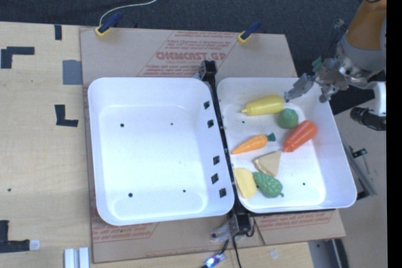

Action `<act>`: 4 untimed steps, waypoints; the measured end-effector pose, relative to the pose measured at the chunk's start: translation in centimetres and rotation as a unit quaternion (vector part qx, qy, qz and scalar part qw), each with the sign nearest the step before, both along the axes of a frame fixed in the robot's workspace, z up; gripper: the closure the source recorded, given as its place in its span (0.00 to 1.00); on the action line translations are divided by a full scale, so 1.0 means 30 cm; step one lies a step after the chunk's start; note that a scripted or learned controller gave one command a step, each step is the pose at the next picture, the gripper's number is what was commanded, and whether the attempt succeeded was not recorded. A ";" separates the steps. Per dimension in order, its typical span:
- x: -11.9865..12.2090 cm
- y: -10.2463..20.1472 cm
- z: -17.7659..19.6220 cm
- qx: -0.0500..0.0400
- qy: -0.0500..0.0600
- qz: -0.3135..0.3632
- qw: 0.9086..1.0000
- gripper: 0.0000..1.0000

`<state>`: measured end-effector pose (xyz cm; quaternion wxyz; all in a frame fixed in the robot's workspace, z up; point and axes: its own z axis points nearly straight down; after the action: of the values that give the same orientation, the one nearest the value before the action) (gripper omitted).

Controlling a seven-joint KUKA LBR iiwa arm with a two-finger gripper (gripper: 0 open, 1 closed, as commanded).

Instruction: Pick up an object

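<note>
Bench first, bearing two white bins side by side. Left bin: bare floor, plenty of open room. Right bin: crowded towards its left and middle, with free floor along the near right corner. Grey arm reaches in from the right, over the far right rim of that bin. Gripper hangs above that far right corner, fingers spread, nothing between them. Nothing lifted yet, so the whole pick is left to do. Closest to the gripper: yellow corn cob just to its left, and red pepper and green ball nearer, touching each other. Further off: orange carrot, bread wedge, yellow piece hard against the left wall, green bunch. Tight gaps between most; clearest approach probably at the corn cob.
</note>
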<state>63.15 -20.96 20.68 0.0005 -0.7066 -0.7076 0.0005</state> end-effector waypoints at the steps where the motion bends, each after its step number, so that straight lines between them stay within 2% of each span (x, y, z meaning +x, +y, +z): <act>1: 0.123 -0.030 -0.337 -0.001 -0.007 0.001 1.000 0.00; 2: 0.132 -0.024 -0.290 0.000 -0.008 0.002 1.000 1.00; 3: 0.100 0.056 -0.326 0.000 -0.009 0.001 1.000 1.00; 4: 0.128 0.174 -0.181 0.000 -0.002 0.001 1.000 1.00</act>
<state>66.98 -15.75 15.26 -0.0011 -0.7057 -0.7085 -0.0012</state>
